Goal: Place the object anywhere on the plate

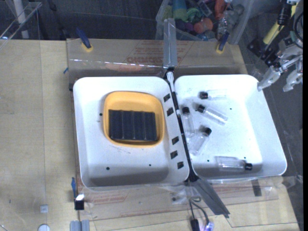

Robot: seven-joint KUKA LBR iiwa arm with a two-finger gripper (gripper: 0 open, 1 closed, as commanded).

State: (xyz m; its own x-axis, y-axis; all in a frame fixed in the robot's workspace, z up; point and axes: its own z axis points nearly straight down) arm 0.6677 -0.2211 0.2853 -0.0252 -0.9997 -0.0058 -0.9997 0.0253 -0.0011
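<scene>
A yellow plate [111,110] lies in the left bin [89,143], with a dark ridged rectangular block [134,125] resting on its middle. Several clear vials with black caps lie scattered in the right bin [260,129]: one [211,113] near the middle, one [210,95] farther back, one [233,164] by the front wall. My gripper [280,80] hangs off the right bin's back right corner, outside its rim. Its pale fingers [267,80] are spread apart with nothing between them.
A raised divider with black clips [175,129] separates the two bins. A clear tub of colourful toys [202,6] stands behind the bench. Blue clamps [85,43] sit on the back edge. Cables and arm parts [288,13] crowd the upper right.
</scene>
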